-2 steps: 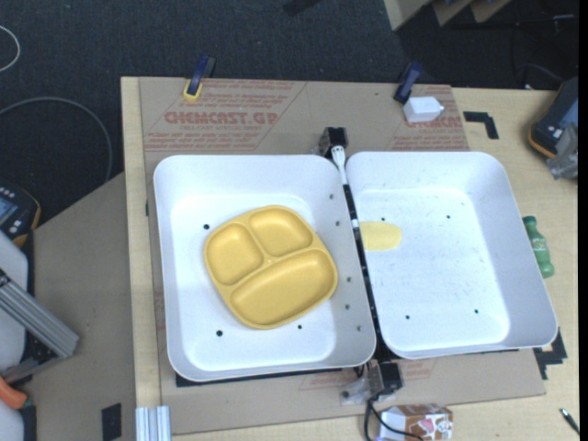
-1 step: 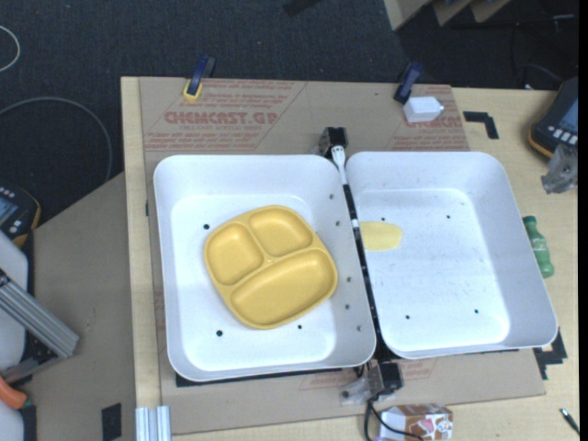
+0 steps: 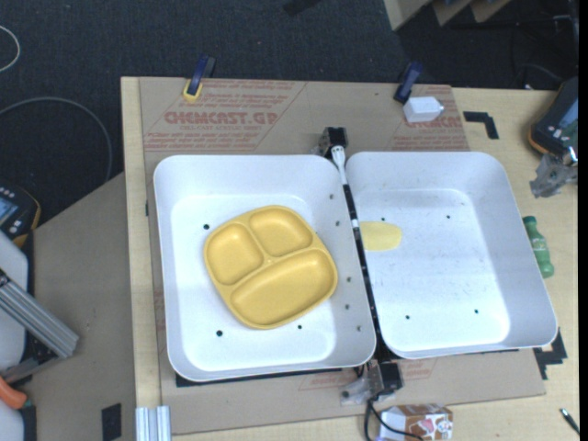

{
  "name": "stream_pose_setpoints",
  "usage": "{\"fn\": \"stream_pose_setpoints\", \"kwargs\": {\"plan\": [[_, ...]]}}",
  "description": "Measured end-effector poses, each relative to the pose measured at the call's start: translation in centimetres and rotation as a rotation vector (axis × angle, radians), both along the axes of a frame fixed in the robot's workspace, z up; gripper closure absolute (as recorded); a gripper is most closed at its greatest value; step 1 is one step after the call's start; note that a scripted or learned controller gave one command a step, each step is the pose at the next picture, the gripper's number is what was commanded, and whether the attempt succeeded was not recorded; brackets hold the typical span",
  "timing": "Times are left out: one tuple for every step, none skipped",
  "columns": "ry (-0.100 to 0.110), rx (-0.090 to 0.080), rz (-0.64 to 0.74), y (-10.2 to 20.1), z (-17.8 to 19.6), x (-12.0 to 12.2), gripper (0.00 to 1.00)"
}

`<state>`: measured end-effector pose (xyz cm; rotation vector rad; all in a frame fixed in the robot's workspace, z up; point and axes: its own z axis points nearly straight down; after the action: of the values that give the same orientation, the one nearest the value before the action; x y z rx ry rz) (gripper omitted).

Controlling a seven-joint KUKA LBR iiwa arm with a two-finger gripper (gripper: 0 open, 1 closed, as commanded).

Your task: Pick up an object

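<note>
From the overhead camera, my gripper [image 3: 554, 168] sits at the right edge of the frame, outside the bins — whether it grips anything I cannot tell. The yellow divided plate [image 3: 270, 265] lies in the left bin [image 3: 175, 182]; a small yellow piece [image 3: 380, 236] rests in the right bin [image 3: 478, 173] — near its left wall.

Not much of the robot to see from here. The arm [image 3: 561, 119] just pokes in at the far right, up in the top half of the view, dark and bulky with a thin orange stripe low on it. The gripper [image 3: 551, 178] hangs off its lower end as a pale grey lump, too small and blurry to make out.
</note>
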<state>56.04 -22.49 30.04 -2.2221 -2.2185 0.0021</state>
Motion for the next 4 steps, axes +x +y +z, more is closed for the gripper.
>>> {"fn": "stream_pose_setpoints", "kwargs": {"plan": [[0.0,0.0,0.002,0.1,-2.7,0.5,1.0],[0.0,0.001,-0.002,0.1,-0.2,-6.5,1.0],[0.0,0.001,0.003,0.1,-3.8,-4.5,1.0],[0.001,0.001,0.004,0.2,-8.0,-2.5,1.0]]}}
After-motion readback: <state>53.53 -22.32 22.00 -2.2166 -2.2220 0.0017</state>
